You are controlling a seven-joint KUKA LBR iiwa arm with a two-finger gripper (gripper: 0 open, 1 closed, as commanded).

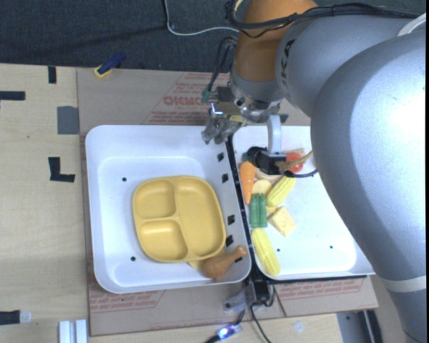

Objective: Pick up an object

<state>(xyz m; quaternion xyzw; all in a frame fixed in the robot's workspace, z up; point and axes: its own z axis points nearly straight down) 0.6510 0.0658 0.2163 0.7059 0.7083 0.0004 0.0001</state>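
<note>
Toys of glossy plastic crowd the left wall of the right bin [322,263]: a tapered orange carrot [247,176], two knobbly yellow corn cobs [265,252], a green block [258,211] and a pale wedge [282,222]. The left bin [93,163] holds a smooth yellow divided plate [179,216] with a brown drumstick [222,263] against its near edge. The gripper [216,128] hangs where the bins meet at their far end, apart from the toys; whether it is open or closed cannot be told.

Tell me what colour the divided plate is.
The divided plate is plain yellow; the camera view shows it best.
</note>
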